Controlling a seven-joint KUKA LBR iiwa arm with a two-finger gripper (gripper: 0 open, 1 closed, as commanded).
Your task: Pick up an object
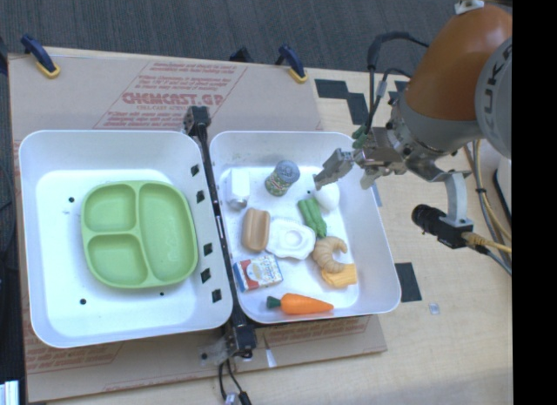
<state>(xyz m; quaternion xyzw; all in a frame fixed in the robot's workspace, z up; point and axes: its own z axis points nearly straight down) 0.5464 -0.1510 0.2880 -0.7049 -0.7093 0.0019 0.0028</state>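
The tool [350,173] is hanging over the right bin [376,246] at its two o'clock corner, fingers spread apart and gripping nothing. Toy foods are lying loose below: a can [282,178] at twelve o'clock, a green bean [312,217] mid-bin, a croissant [330,253] and a carrot [300,305] toward six.

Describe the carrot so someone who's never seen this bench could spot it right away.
Of the two white bins, look in the right bin, the one crowded with toy food, not the left bin holding the green divided plate. Go to its near edge: the carrot lies flat there, just below the small carton. It is the only bright orange, tapered piece with a green top.
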